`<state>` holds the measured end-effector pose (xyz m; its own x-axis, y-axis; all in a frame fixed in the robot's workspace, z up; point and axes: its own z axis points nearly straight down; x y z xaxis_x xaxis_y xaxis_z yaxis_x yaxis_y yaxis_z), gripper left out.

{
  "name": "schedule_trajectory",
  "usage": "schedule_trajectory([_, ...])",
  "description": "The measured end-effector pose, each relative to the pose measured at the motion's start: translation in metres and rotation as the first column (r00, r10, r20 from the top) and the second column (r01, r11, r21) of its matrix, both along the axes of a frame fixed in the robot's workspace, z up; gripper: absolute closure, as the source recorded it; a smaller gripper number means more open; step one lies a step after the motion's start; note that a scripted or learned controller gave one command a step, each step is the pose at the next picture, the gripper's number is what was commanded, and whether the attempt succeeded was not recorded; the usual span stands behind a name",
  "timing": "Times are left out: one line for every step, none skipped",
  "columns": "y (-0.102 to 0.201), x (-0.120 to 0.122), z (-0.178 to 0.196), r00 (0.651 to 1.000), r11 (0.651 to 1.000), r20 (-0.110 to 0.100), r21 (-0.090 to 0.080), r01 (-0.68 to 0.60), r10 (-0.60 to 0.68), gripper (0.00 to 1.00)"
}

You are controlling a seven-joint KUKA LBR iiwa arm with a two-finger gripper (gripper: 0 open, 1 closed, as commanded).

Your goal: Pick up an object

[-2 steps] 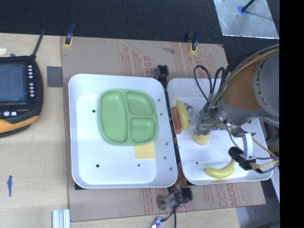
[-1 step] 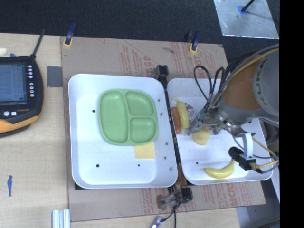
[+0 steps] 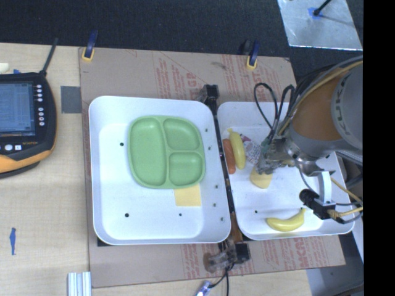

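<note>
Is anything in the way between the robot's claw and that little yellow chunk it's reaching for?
Nothing visible is in the way. The gripper is right over the pale yellow chunk in the right bin. The orange carrot-like piece lies to the camera's left by the bin wall, and the banana lies apart, nearer the front edge.

Single fixed camera above bench (image 3: pixel 55 227), slanting down over both bins (image 3: pixel 105 165).

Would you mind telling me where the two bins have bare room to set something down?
Left bin: bare floor left of the green plate and along the front beside the yellow slice. Right bin: crowded around the gripper; a small patch above the banana.
</note>
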<state>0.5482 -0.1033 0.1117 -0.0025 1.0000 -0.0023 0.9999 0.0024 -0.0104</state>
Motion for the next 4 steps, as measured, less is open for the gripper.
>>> schedule_trajectory([0.0,0.0,0.0,1.0,1.0,0.0,0.0,0.0,0.0,0.0])
schedule_trajectory([-0.006,-0.002,-0.02,1.0,1.0,0.005,0.002,-0.001,0.001,0.0])
schedule_trajectory([-0.007,-0.002,-0.01,1.0,1.0,0.003,0.002,0.0,0.0,1.0])
schedule_trajectory([-0.007,-0.002,-0.01,1.0,1.0,0.003,0.001,0.0,0.0,0.0])
